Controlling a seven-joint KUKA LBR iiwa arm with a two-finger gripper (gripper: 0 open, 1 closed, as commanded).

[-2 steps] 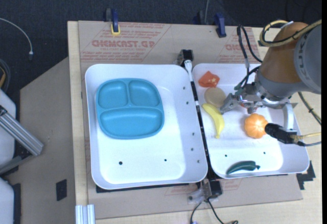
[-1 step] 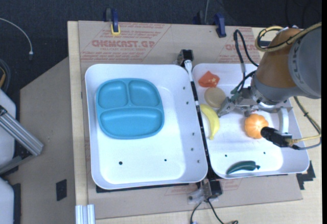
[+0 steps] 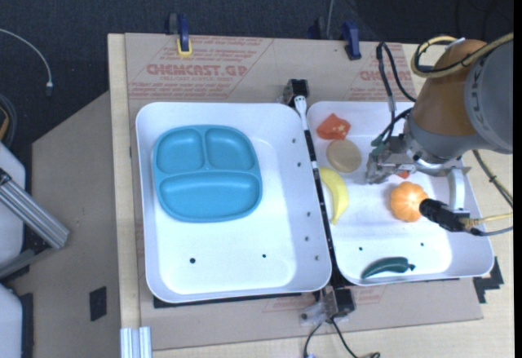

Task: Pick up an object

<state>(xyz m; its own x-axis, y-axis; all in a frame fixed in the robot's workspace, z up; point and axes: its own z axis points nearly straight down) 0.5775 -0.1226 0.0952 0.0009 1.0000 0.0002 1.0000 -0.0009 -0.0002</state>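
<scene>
Gripper is hovering right of centre, jaw state unclear; orange beside it looks firm, smooth, likely rolling; grasp across its middle.

Worktop: brown board | left white bin on it | right white bin touching left bin's right edge
</scene>
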